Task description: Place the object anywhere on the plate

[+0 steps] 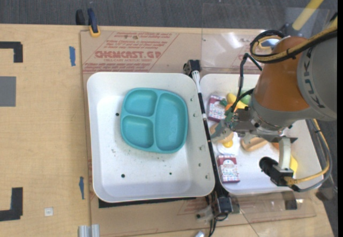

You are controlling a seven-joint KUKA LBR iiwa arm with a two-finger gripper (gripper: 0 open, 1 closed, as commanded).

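Claw point(229, 130) low over right bin point(311, 177) among clutter; finger state cannot be told. Plate point(154, 119) lies left, in left bin point(102, 139), across the divider.

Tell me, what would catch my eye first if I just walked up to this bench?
Probably the teal plate, split into three compartments, lying alone in the left bin. Next, the bulky arm with its orange band, reaching in from the right and hanging over the right bin. Under and around it lies a jumble of small items, among them a red-and-white carton near the bin's front left corner.
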